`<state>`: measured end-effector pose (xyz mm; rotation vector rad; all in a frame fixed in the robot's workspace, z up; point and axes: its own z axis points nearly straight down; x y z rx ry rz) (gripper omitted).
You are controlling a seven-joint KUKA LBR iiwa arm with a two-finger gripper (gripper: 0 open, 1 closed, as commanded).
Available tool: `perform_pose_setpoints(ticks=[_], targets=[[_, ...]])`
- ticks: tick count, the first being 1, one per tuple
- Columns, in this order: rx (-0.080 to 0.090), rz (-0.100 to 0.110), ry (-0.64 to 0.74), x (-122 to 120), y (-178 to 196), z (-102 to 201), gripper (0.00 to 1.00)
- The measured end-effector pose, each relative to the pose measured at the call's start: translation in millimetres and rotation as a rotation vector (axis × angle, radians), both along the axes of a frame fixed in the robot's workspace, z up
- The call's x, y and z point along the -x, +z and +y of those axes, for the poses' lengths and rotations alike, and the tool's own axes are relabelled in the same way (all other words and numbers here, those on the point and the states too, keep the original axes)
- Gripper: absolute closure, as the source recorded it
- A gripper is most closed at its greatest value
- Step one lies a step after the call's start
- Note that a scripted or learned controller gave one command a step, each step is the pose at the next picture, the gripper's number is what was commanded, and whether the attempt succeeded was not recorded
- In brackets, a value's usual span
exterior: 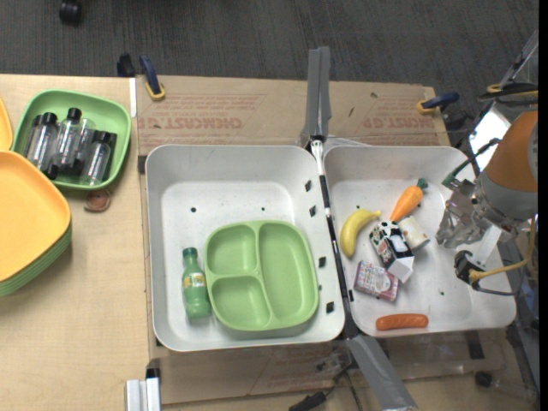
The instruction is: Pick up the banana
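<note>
At the far left of the frame, stacked orange plates (30, 217) are seen on the worktop (77, 332), and above them a green tray (75, 138) holding small dark-capped bottles (70, 146). Left of centre, the left white bin (235, 174) is occupied by a green divided plate (261, 275) with 3 compartments; a green bottle (195, 283) lies just beside the plate's left edge. In the right white bin (385, 169), the banana (354, 229) is found near the bin's left wall, curved and lying flat. To its right, an orange carrot (407, 202) is tilted toward the upper right, a black-and-white carton (392, 245) lies below it, a pink packet (377, 281) sits lower still, and a red sausage-like item (402, 321) rests near the bin's lower edge. At the right of the frame, the hand (461, 221) is seen over the bin's right side, well apart from the banana; whether it is apart or together cannot be told.
</note>
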<state>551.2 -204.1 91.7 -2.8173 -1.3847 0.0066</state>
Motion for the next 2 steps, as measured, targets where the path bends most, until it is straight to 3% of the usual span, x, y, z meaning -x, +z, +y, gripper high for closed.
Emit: perform_pose_setpoints(ticks=[1, 2], targets=[[0.001, -0.001, -0.132, -36.8, 30.1, 15.3, 1.00], [0.002, -0.002, -0.275, -74.7, 1.6, 19.0, 1.00]])
